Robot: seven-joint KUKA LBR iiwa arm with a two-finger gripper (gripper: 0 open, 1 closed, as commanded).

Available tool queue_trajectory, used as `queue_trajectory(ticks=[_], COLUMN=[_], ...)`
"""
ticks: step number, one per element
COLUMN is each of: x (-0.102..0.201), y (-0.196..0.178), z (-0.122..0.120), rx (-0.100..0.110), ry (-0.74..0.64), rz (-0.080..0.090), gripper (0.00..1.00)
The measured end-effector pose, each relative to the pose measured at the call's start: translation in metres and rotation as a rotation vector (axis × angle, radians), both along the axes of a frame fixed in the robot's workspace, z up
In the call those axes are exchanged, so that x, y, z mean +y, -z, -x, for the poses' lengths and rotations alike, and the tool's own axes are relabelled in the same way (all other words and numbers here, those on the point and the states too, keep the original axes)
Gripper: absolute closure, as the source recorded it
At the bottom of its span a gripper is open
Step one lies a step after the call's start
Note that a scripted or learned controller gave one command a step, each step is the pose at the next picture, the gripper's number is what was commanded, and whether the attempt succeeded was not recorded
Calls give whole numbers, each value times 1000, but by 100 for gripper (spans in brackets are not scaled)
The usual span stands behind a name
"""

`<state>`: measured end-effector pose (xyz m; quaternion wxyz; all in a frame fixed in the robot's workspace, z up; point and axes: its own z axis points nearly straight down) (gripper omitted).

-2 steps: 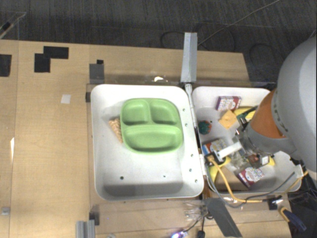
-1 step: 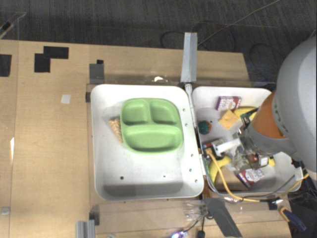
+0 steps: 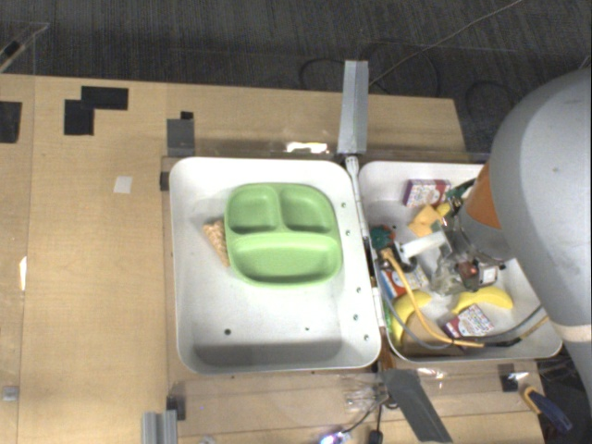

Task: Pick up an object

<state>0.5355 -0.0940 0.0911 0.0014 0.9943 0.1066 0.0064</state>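
My gripper [image 3: 450, 268] hangs low over the middle of the right bin [image 3: 375, 188], among a pile of small things. Right of it lies a yellow banana [image 3: 490, 301]. A small purple-and-white packet [image 3: 474, 320] sits just below it, and a yellow rounded toy [image 3: 413, 305] lies to its left. A blue and orange item [image 3: 389, 277] rests by the bin's left wall. A purple-and-white box [image 3: 424, 192] lies at the bin's far edge, with a yellow piece [image 3: 424, 218] under it. The grey arm hides the bin's right side.
The left bin [image 3: 194, 322] holds a green divided plate [image 3: 281, 232] with a tan speckled piece [image 3: 215, 240] sticking out at its left. A metal post [image 3: 353, 109] stands behind the wall between the two bins.
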Motion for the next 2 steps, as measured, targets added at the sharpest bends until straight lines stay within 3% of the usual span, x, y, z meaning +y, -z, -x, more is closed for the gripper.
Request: queue_trajectory(ticks=[1,2], x=[-19,-20], y=[-1,0], z=[43,44], rx=[-6,-2], ry=[7,9], rz=[-1,0], gripper=[100,0])
